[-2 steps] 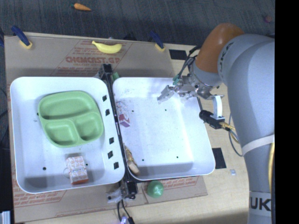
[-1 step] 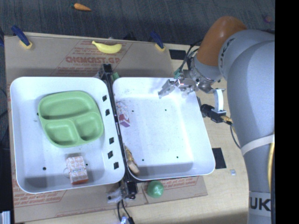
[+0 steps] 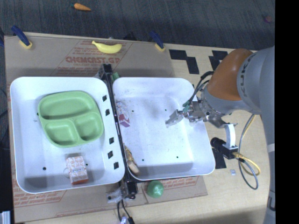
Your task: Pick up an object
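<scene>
Item, left third of the frame: a blue clamp [image 3: 21, 36] at the upper left corner of the cardboard sheet [image 3: 140, 59] that lies on the surface. Item: left white bin [image 3: 18, 125], shallow, holding a green compartment tray [image 3: 70, 117] in its upper half, with one long section along the top and two smaller ones below; below the tray, near the bin's lower edge, a small carton [image 3: 76, 169] printed in white and orange-red. Item, upper frame on the dark floor beyond the surface: a small orange object [image 3: 82, 6]. Item: a yellow banana [image 3: 107, 46] on the cardboard just above the two bins. Item, centre: a second blue clamp [image 3: 156, 39] at the cardboard's upper edge; a black divider strip [image 3: 112, 120] running down where the bins meet. Item: right white bin [image 3: 154, 167], with a small white and red wrapper [image 3: 123, 115] against its left wall and a tan object [image 3: 131, 164] at its lower left corner, too small to identify. Item: a green ball [image 3: 155, 189] on the cardboard just below the right bin. Item, right of centre: end effector [image 3: 174, 120], low over the right part of the right bin, pointing left; whether it is released or clenched cannot be told, and no object is seen between its fingers. Item, right third: grey arm with orange band [image 3: 229, 78] entering from the right; a yellow cable [image 3: 250, 167] looping below it.
</scene>
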{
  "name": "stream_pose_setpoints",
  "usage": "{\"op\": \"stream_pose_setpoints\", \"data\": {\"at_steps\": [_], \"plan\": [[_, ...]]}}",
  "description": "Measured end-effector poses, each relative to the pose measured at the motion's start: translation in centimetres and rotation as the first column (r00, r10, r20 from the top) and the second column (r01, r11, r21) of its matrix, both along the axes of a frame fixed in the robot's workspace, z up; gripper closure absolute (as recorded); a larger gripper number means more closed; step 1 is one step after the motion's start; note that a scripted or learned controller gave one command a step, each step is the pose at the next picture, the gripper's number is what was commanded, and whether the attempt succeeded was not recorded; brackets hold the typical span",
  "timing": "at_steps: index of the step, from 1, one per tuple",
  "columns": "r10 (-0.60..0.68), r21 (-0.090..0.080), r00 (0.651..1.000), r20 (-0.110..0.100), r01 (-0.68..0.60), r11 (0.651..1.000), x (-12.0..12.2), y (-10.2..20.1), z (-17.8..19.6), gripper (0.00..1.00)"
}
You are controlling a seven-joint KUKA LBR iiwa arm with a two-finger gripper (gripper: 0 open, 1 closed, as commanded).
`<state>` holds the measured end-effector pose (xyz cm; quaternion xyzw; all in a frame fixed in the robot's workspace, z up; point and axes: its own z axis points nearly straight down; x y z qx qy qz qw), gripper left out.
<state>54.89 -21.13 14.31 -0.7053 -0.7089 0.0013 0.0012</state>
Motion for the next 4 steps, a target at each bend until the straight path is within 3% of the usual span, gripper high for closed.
{"op": "stream_pose_setpoints", "data": {"at_steps": [1,2,3,4], "plan": [[0.000,0.000,1.000,0.002,0.000,1.000,3.5,0.0,1.1,0.00],[0.000,0.000,1.000,0.004,0.000,1.000,10.0,0.1,4.0,0.00],[0.002,0.002,1.000,-0.001,-0.002,1.000,8.9,4.4,-5.3,0.00],[0.004,0.001,1.000,0.001,-0.004,1.000,9.0,4.4,-4.1,1.00]]}}
